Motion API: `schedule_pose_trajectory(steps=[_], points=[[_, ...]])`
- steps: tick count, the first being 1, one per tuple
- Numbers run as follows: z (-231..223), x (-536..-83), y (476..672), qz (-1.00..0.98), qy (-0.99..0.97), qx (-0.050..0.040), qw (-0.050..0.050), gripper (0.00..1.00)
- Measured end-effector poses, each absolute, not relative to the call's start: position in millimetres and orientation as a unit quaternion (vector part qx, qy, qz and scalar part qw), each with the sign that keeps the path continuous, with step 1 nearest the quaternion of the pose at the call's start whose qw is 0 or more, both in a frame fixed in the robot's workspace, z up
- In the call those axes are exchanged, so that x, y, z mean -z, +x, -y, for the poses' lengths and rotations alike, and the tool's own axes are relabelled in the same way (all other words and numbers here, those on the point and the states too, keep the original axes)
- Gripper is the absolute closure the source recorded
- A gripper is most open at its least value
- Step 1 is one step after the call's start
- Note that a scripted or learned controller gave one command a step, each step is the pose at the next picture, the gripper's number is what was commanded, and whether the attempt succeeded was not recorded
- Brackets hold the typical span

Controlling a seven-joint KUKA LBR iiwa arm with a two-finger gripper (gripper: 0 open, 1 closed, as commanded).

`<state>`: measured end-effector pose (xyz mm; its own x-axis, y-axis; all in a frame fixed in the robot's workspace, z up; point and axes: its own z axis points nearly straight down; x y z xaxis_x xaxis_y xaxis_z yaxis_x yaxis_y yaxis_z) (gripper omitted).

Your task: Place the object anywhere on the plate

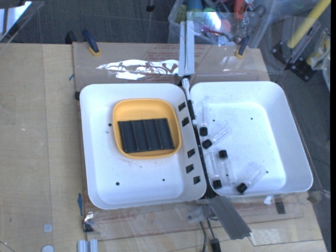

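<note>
A yellow, rounded-square plate [143, 105] lies in the left white bin [105, 185], toward its upper middle. On the plate rests a flat black ridged block [146, 135], covering most of the plate's lower half and lying roughly level. Several clear vials with black caps lie loose in the right white bin [262, 104]: one [218, 134] near the divider, one [227, 167] lower down, and one [251, 176] by the front wall.
The two bins meet at a raised rim with black tabs [189, 138]. Crinkled foil [142, 67] lies behind the left bin. A clear tub of coloured items [226, 9] stands at the back. A grey bracket [228, 219] juts out in front.
</note>
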<state>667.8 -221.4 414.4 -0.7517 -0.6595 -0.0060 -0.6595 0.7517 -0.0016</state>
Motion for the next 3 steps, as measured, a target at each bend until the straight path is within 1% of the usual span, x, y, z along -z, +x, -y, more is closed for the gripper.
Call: schedule_pose_trajectory(steps=[1,2,3], points=[[221.6,-436.9,668.1,-0.864,-0.503,0.0018,0.005,1.00],[221.6,-436.2,668.1,-0.753,-0.659,0.0019,0.005,1.00],[221.5,-435.8,668.0,-0.646,-0.764,0.0018,0.004,1.00]])
